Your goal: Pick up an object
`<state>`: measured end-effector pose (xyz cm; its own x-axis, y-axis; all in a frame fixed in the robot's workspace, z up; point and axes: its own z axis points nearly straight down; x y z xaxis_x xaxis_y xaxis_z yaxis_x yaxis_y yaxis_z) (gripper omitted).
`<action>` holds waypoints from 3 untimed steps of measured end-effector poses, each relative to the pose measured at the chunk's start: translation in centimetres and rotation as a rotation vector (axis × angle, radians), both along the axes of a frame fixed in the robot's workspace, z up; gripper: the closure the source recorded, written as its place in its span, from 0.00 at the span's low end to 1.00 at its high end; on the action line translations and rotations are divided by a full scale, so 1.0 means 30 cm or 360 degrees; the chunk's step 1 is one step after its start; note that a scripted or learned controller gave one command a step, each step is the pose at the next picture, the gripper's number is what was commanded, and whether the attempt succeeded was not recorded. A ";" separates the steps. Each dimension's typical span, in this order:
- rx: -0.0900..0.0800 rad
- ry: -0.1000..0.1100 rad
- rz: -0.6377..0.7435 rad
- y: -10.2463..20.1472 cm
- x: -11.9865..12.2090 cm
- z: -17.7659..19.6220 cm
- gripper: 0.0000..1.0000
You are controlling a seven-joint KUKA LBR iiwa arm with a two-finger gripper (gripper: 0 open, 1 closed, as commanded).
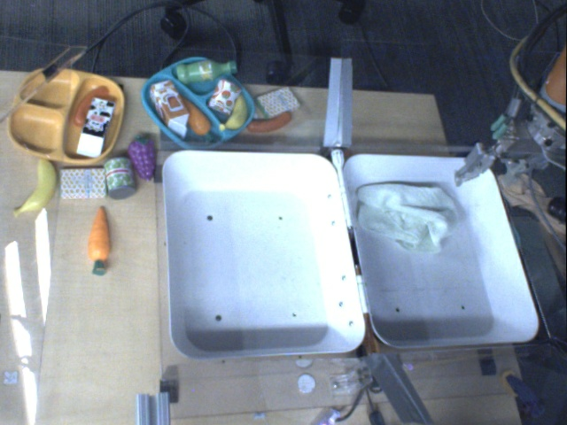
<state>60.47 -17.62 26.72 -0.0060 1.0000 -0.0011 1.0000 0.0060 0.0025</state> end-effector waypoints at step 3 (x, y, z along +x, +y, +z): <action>-0.0009 -0.0034 -0.0059 0.029 0.078 -0.576 0.00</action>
